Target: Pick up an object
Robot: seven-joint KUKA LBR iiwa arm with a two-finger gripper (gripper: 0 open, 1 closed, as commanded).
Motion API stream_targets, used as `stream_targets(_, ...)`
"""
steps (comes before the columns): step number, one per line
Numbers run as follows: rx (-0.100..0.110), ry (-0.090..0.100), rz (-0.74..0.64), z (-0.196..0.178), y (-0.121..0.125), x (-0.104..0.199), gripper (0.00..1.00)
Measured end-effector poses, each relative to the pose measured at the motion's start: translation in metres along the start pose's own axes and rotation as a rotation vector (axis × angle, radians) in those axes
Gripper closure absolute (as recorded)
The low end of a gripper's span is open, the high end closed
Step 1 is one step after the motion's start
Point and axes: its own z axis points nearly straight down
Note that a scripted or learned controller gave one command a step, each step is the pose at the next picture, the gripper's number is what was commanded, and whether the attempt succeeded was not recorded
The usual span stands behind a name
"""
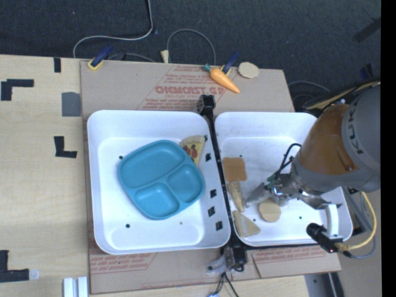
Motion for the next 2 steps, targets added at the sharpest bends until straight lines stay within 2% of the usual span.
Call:
stream_targets(1,-0.011,-0.005,0.003,-0.015,0.0032,-0.0038,1.0)
stream_targets(2,-0.01,-0.005,0.003,-0.0145,0.003,-0.0038,0.0)
